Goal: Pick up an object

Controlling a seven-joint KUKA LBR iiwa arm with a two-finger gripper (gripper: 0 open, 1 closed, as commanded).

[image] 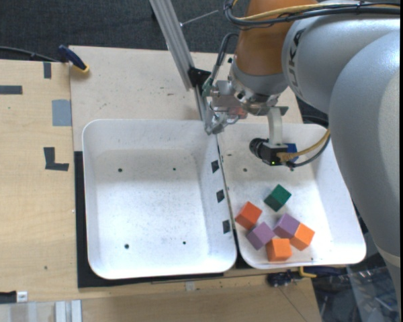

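Note:
Several small cubes lie in the near part of the right bin [336, 180]: a green cube [278, 198], an orange cube [248, 215], two purple cubes [260, 235] [287, 225] and two more orange cubes [303, 236] [278, 249]. My gripper [216, 123] hangs below the orange wrist band [272, 25], over the far end of the wall between the two bins. It is well behind the cubes and apart from them. I see nothing held in it.
The left bin [94, 180] stands beside the right one. A slanted metal bar [171, 32] runs down to the gripper's area. A black unit with a green light [271, 153] hangs over the right bin's far end. A blue-and-yellow clamp [74, 58] lies far left.

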